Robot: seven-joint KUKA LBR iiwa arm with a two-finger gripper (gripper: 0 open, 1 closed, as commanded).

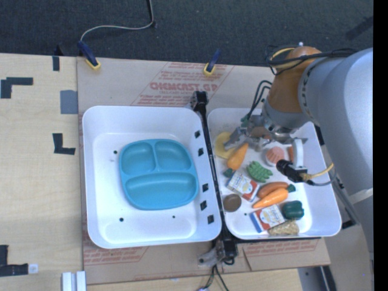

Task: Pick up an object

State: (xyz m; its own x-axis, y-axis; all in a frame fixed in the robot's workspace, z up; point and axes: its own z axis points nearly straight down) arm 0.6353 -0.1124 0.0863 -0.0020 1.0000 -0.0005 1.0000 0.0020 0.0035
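1. The surface (pixel 36 162) is pale wood-grain board, with black tape marks toward the left side and a grey patch near its upper left.
2. A brown cardboard sheet (pixel 176 86) printed with red lettering lies on the surface under both bins, held at its far edge by two yellow-and-blue clamps (pixel 90 56).
3. Beyond the far edge lies dark carpet-like flooring (pixel 242 17), and a thin cable (pixel 130 23) loops across it.
4. The left bin (pixel 97 223) is shallow and white; a blue divided plate (pixel 159 173) with three compartments lies near its middle.
5. The right bin (pixel 324 220) sits just beside it, the two joined along a black strip (pixel 208 162) running between them.
6. The right bin holds a clutter of toy food: an orange carrot (pixel 271 197), a second orange piece (pixel 237 157), a green leafy piece (pixel 259 172), a dark green pepper (pixel 293 210), a brown round piece (pixel 231 202), small printed packets (pixel 241 184), and a pink-and-white piece (pixel 274 155).
7. The grey arm (pixel 342 102) enters from the right, its orange band (pixel 290 90) above the bin's far part.
8. The gripper (pixel 257 135) hangs low over the far end of the right bin, just beside the second orange piece and a yellow piece (pixel 223 142).
9. Whether the jaws are released or clenched cannot be told, and no object is visibly between them.
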